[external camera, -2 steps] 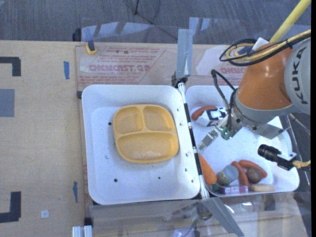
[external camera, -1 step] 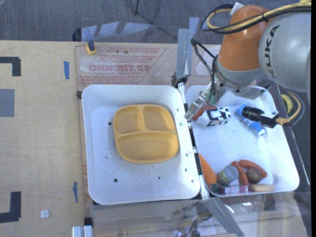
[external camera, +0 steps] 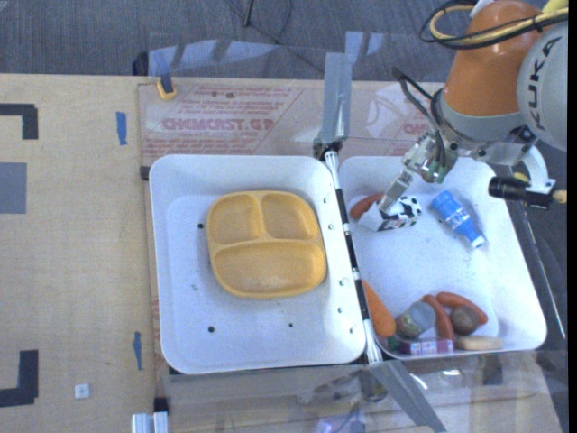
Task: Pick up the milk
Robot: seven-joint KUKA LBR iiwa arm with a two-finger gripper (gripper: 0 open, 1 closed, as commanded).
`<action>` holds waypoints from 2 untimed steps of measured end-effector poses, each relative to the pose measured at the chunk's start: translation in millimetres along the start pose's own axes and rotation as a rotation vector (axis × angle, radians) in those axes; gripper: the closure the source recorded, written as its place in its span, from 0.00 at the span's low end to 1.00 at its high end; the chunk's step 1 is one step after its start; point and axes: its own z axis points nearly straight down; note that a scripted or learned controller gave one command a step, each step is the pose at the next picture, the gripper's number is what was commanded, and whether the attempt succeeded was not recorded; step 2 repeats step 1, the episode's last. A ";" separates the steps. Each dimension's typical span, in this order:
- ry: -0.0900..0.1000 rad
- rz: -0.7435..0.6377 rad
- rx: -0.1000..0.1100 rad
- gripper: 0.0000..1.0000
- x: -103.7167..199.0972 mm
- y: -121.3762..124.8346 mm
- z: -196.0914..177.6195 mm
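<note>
A gripper (external camera: 393, 204), fingers impossible to read, is hanging over the milk (external camera: 402, 213) lying in the right bin (external camera: 527, 287) on a wooden desk (external camera: 72, 242), grey carpet (external camera: 90, 16) lying beyond.

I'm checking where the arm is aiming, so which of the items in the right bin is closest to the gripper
The white carton with black cow patches, the milk, right at the gripper. The blue bottle lies apart, and the sausage pile sits at the bin's near edge.
</note>
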 end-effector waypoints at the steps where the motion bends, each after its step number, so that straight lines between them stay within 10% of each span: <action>1: -0.006 -0.084 -0.004 0.00 -2.7 -48.4 87.4; 2: -0.006 -0.084 -0.004 0.00 -2.7 -48.4 87.4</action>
